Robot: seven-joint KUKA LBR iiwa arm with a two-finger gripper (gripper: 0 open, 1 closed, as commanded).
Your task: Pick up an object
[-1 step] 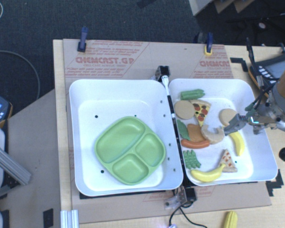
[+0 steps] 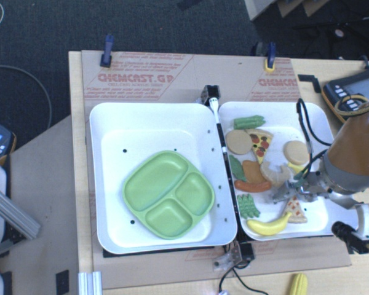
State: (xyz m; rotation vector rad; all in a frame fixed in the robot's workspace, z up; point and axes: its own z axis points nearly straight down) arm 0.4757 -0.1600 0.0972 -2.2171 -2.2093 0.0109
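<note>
The right bin (image 2: 320, 118) holds several toy foods: a green bean pod (image 2: 248, 122), a pizza slice (image 2: 260, 142), a tan round cookie (image 2: 237, 142), a bun (image 2: 295, 152), an orange-red sausage (image 2: 253, 185), green leafy pieces (image 2: 248, 206), a banana (image 2: 267, 226) and a small pizza wedge (image 2: 296, 212). My gripper (image 2: 287, 192) reaches in from the right and sits low in this bin, just above the small pizza wedge and right of the sausage. A pale object (image 2: 273, 173) lies close to its tip.
The left bin (image 2: 111, 128) carries a green divided plate (image 2: 168, 193). Clamps (image 2: 106, 51) hold the board at the back. A yellow object (image 2: 298, 283) lies off the bench front. Black cable (image 2: 304, 125) loops over the right bin.
</note>
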